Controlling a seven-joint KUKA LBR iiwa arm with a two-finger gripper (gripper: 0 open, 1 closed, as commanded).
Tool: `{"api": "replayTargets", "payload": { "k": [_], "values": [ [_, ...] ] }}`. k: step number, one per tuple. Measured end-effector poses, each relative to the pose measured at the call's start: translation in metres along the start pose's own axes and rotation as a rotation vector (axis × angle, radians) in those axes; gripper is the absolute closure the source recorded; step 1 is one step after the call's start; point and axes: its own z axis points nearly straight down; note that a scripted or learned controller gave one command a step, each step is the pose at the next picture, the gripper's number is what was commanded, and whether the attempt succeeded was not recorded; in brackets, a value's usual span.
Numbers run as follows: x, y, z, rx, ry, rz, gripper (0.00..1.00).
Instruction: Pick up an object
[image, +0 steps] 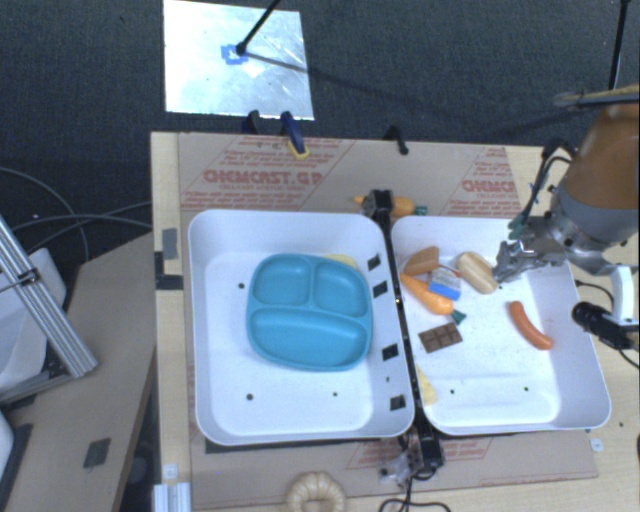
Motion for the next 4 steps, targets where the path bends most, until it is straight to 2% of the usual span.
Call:
{"api": "replayTargets", "payload": {
  "k": [1,2,4],
  "values": [
    [0.057,0.009,0.008,0.0,0.0,-0.001,1.0],
    [0.071,0.014,-0.01,-0.001,0.0,0.002,1.0],
    [0.078,0.018,0.006,0.0,-0.002,0.007,1.0]
  ]
}}
